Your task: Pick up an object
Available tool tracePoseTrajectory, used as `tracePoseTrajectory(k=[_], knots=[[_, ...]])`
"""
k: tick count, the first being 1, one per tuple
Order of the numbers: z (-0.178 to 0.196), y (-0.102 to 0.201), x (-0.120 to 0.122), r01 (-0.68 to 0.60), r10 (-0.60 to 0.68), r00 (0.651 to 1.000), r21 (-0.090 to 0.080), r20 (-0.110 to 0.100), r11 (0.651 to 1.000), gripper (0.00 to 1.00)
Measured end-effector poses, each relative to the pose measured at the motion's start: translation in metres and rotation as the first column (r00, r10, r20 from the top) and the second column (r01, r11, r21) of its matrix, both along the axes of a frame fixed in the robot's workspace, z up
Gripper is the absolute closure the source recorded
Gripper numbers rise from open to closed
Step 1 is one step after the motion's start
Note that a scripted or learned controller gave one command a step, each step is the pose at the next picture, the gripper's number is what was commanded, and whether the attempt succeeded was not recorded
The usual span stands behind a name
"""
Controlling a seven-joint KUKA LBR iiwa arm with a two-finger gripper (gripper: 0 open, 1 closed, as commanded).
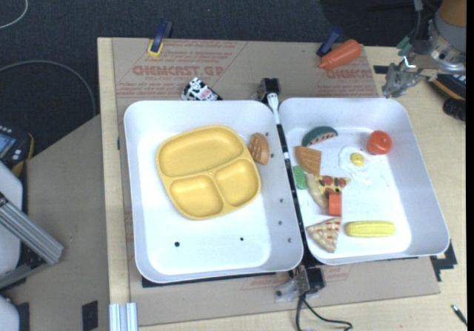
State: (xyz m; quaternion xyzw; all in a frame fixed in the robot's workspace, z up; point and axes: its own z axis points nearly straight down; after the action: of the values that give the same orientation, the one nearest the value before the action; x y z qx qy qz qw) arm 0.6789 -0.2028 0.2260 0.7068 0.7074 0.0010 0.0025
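The right bin holds several toy foods: a red tomato, a fried egg, a watermelon slice, an orange wedge, a green piece, a corn cob and a pizza slice. In the left bin lie a yellow divided plate and a brown bread roll. My gripper hangs over the right bin's far right corner, above and behind the tomato, with nothing visibly in it.
An orange clamp and a blue-yellow clamp sit on the board's far edge. A black-and-white object lies behind the left bin. A black clip sits where the bins meet.
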Motion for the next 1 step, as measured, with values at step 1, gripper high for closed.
tracePoseTrajectory(k=[1], knots=[[0.0106,0.0306,-0.0406,-0.001,0.001,1.000,0.003,-0.007,1.000,1.00]])
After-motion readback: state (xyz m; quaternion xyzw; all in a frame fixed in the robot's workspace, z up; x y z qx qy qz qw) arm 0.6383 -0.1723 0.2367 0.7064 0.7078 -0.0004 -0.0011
